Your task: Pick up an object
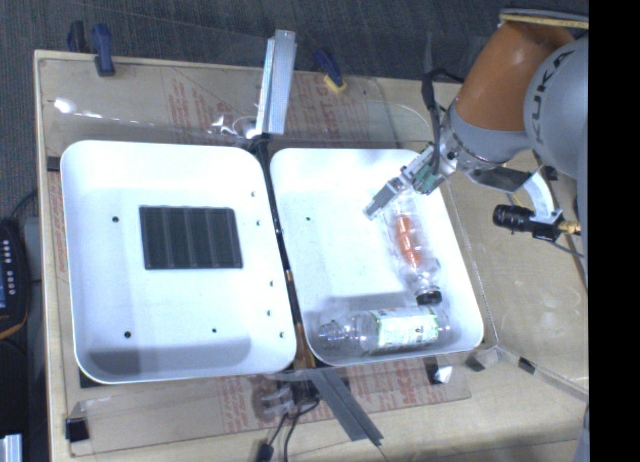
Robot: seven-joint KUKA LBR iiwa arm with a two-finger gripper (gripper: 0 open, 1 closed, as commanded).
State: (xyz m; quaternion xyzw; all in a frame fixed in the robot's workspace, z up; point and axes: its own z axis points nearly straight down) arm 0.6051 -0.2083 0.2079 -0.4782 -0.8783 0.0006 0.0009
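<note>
White plastic bins sit side by side on your bench, and you should read them from the left. The left bin (90, 250) holds one item: a dark ribbed rectangular panel (190, 237) lying flat in its upper middle, well apart from every wall. Above the seam between the bins, a grey metal bar (276, 82) stands up from the divider. Two blue clamps (102, 48) grip the far edge of the bench board.

In the right bin (320, 240) you have two clear plastic bottles. One bottle with an orange label (410, 240) lies lengthwise along the right side, its dark cap pointing toward the near wall. The second bottle (385, 330), carrying a white-and-green label, lies crosswise against the near wall, just beside the first bottle's cap.

The gripper (383, 200) hangs over the upper right part of the right bin, tilted down and to the left, its tip just beside the upper end of the orange-labelled bottle. From this angle you cannot tell how far the claw is parted, nor whether it touches the bottle; nothing is seen lifted in it. The grey arm with its orange band (500, 70) enters from the right.
</note>
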